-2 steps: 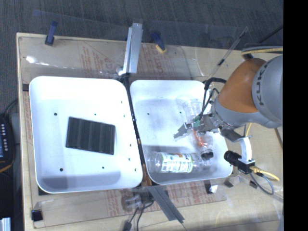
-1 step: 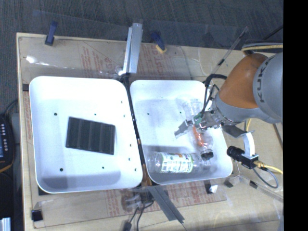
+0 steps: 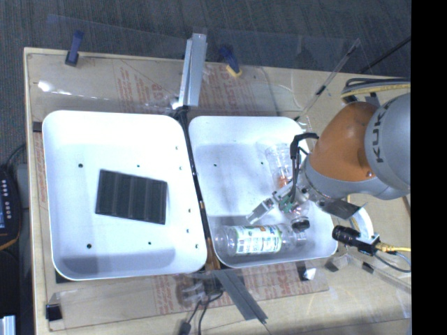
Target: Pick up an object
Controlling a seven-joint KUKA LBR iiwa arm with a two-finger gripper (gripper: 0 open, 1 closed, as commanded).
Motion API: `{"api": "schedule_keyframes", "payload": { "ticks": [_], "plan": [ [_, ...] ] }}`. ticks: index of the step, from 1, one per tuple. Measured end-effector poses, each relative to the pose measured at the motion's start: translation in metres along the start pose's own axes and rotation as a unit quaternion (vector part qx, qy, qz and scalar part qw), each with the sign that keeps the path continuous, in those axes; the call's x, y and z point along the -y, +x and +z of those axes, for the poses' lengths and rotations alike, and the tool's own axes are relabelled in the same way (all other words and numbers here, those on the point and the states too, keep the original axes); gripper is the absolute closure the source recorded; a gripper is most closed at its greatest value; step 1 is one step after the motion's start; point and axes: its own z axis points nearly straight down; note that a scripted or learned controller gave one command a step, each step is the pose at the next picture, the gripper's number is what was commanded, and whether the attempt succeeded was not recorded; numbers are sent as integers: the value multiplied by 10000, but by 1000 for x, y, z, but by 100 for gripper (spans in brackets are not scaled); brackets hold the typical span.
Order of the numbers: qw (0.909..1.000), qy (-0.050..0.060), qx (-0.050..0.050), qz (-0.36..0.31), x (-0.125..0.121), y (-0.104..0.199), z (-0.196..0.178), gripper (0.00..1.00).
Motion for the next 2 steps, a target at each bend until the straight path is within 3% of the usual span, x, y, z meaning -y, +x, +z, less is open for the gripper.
{"api": "schedule_keyframes", "payload": {
  "ticks": [2],
  "plan": [
    [9997, -1, 11, 255, -22, -17, -37, 0]
  ]
}}
